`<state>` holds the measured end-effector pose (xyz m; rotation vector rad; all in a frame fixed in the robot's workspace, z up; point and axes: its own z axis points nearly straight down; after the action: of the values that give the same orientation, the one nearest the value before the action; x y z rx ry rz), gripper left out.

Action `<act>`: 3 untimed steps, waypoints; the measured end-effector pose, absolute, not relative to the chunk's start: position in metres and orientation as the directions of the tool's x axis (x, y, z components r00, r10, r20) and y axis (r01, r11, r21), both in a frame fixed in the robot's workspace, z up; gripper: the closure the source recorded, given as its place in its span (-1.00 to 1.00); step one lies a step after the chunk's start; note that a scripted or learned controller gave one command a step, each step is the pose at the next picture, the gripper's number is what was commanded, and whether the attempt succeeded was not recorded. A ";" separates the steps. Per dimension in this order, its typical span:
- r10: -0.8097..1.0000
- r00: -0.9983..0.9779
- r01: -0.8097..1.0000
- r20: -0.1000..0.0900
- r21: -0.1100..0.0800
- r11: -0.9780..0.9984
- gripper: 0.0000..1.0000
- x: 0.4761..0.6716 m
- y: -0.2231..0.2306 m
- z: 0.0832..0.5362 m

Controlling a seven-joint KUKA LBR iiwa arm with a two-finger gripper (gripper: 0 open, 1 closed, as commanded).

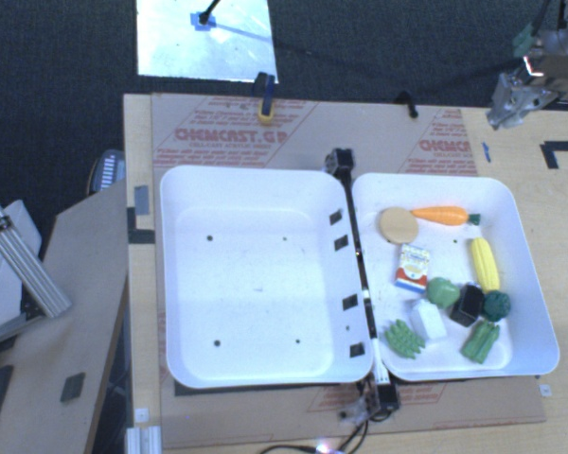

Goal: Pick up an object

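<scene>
Surface: pale wooden bench (227, 126) under a printed protective sheet; it carries both bins.
Left bin: shallow white plastic tray (256, 277), nothing lying in it.
Right bin: shallow white plastic tray (530, 296), touching the left one along a black hinged seam; all the pickable things sit here.
Arm: grey wrist and gripper (525, 88) at the upper right, above the surface beyond the right bin's far corner, well apart from every object.
Jaws: cannot tell whether wide or narrow; too small and blurred. Nothing seen between them.
Orange carrot (439, 216): lies flat near the far wall, just beside the tan round disc (398, 225).
Yellow corn cob (484, 264): lies lengthwise toward the right wall, fairly free on both sides.
Red and white small carton (413, 268): mid-bin, near the round green vegetable (442, 292).
Near cluster: white block (429, 322), black cube (469, 304), dark green broccoli piece (497, 304), green pickle-like piece (480, 340), green leafy piece (403, 339), crowded, several touching.
Step in hand: approach not begun, I judge; the arm is parked off the bin and no target is engaged.
Next move calls for: travel in over the right bin, then descend on an isolated item. The corn or carrot look the easier picks; the cluster risks a fouled grasp.
</scene>
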<state>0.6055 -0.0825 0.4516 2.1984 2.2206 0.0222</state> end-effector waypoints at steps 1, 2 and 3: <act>1.000 -0.007 1.000 -0.002 0.011 0.007 1.00 0.658 -0.068 0.496; 1.000 0.003 1.000 -0.002 -0.001 -0.003 1.00 0.668 -0.118 0.447; 1.000 -0.004 1.000 -0.002 0.005 0.004 1.00 0.669 -0.111 0.481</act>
<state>0.6686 -0.1106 0.4807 2.2140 2.2219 0.0043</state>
